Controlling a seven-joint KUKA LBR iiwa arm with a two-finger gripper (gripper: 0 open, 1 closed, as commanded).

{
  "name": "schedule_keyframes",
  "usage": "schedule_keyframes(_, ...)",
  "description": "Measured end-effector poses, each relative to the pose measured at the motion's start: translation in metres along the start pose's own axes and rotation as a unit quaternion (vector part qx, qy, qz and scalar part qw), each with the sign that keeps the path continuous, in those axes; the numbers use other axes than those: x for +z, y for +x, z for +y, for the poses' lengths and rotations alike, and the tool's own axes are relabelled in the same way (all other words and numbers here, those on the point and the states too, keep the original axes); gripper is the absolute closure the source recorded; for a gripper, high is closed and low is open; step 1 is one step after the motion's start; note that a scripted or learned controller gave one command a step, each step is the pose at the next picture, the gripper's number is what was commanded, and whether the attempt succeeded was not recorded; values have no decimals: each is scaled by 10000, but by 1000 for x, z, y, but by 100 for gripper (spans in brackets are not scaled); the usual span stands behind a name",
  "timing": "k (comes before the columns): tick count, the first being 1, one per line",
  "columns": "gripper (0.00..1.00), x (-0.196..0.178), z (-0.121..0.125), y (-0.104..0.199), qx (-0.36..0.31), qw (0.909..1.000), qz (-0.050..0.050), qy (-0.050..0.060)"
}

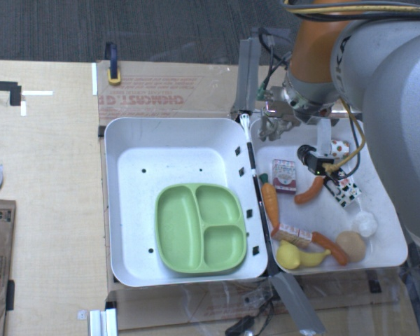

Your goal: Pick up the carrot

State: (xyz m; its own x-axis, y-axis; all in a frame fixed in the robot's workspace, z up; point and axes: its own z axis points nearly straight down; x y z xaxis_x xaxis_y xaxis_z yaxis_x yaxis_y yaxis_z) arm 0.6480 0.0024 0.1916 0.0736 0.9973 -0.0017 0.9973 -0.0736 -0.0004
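The carrot (pixel 269 203) is long and orange with a green stub at its top. It lies lengthwise against the left wall of the right bin (pixel 385 201). My gripper (pixel 276 126) hangs over the far left corner of that bin, roughly a carrot's length beyond the carrot's top end. It is open and holds nothing. The grey arm with its orange band (pixel 322 40) comes in from the upper right.
The right bin also holds a small red and white carton (pixel 285 174), an orange-red sausage shape (pixel 309 191), a wrapped bar (pixel 294 234), yellow fruit (pixel 294 256), a beige ball (pixel 350 242) and a spotted white item (pixel 344 191). A green divided plate (pixel 199 226) sits in the left bin (pixel 126 187).
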Motion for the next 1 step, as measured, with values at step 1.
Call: schedule_keyframes(1, 100, 20, -62, 98, 936, 9956, -4, 23)
